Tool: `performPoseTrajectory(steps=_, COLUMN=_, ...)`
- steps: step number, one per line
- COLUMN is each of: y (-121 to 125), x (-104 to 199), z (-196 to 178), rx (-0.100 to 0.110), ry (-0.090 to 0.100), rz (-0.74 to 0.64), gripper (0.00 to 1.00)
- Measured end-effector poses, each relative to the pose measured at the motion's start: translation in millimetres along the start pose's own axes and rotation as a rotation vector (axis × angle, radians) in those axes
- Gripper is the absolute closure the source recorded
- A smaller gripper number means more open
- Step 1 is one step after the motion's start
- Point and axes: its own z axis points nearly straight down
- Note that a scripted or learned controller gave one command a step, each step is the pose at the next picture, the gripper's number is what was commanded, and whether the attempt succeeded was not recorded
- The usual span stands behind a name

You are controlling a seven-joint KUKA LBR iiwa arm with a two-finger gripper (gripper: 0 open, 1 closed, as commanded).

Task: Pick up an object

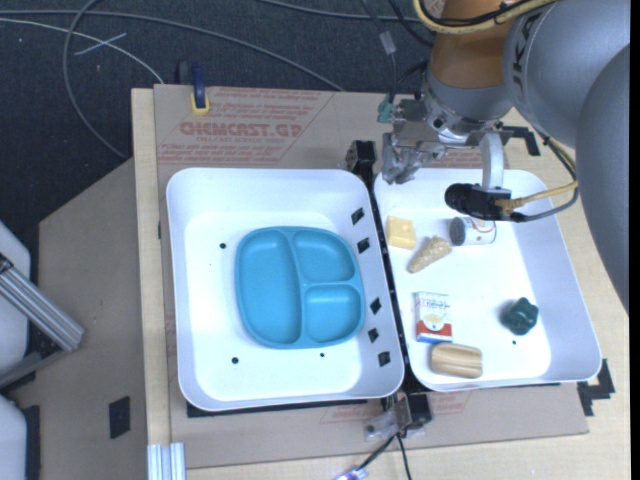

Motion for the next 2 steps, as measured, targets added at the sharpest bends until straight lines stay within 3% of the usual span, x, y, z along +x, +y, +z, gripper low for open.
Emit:
performPoseTrajectory(steps=1, y=13.8, x=53.4, z=-1.0, rx=-0.004, ry=0.000, rz=-0.003, gripper=1.00)
performPoseTrajectory(steps=2, y=13.2, x=50.9, z=-1.0, rx=-0.003, ry=0.000, rz=0.001, gripper=0.00)
